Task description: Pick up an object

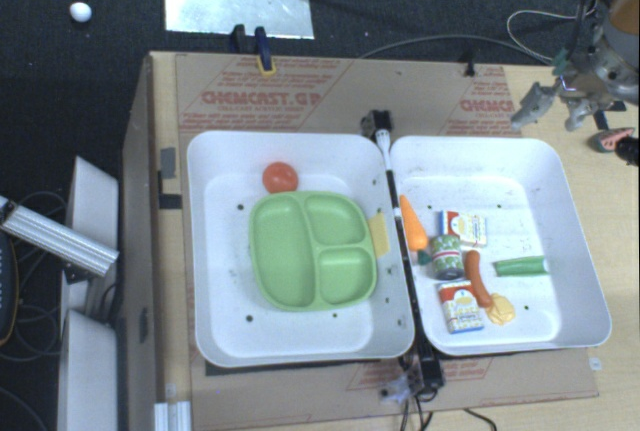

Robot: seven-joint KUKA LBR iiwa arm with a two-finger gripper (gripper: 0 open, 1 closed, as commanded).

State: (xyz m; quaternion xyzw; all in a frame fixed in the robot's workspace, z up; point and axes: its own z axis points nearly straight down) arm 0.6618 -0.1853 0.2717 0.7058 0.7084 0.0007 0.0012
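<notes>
The gripper (556,106) is hanging at the top right of the camera view, above the bench just past the far right corner of the right bin (570,181), its two grey fingers spread apart with nothing between them, so it is released. The arm (612,14) is reaching in from the right edge. Pickable things are all sitting in the right bin: a carrot (411,224) lying against the left wall near the divider, a small can (447,255) just beside it, a red and white carton (464,226) behind the can, a red sausage-shaped piece (476,279) touching a second carton (460,307) and a yellow lump (501,310) near the front, and a green pickle-like piece (519,266) lying well apart toward the right. Left bin (200,219) is holding a green divided plate (311,250) and a red tomato-like ball (280,177) just behind it. My judgement: approach is not begun, the gripper is sitting well apart from everything. The green piece is looking like the best target, since it is lying alone with bare floor around it; fingers should be straddling its short width, coming straight down. The cluster in the middle is risking a pinch on two things or a nudge.
</notes>
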